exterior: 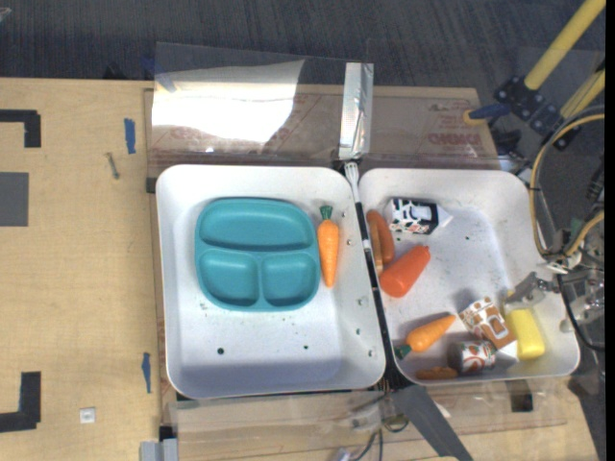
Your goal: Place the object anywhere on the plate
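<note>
Plate waits in my left bin, carrot just beside it, likely spilled short; gripper fingers, I cannot tell.

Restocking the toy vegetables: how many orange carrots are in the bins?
2. One orange carrot lies beside the teal plate in the left bin; another lies in the right bin's clutter, where more may hide.
</note>
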`<state>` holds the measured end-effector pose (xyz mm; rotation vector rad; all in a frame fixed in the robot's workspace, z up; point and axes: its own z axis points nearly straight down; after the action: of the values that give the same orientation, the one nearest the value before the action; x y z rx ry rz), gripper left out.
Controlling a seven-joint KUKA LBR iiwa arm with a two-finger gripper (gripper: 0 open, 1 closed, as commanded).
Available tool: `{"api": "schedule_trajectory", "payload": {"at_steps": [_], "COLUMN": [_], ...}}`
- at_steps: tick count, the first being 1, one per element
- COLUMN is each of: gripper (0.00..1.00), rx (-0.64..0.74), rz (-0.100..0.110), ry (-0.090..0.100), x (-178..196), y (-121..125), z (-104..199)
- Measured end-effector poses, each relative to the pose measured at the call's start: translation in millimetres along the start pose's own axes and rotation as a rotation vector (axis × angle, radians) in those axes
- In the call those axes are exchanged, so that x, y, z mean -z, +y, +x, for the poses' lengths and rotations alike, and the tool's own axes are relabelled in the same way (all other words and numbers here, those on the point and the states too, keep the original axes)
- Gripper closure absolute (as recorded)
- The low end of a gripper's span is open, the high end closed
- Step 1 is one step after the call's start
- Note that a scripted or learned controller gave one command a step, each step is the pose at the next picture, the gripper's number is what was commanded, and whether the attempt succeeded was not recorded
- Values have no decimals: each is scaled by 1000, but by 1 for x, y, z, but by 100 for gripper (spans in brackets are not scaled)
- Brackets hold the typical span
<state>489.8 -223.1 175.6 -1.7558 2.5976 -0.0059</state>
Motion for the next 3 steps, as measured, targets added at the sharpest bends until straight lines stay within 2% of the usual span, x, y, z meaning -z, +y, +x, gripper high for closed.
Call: {"api": "schedule_trajectory", "payload": {"at_steps": [1, 2, 3], "gripper": [0, 0, 0], "rx": [460, 852, 720], "rz": [-7, -3, -7], "ry": [-2, -3, -3], "x": [-18, -16, -17], "y": [9, 10, 13], "z": [3, -1, -8]}}
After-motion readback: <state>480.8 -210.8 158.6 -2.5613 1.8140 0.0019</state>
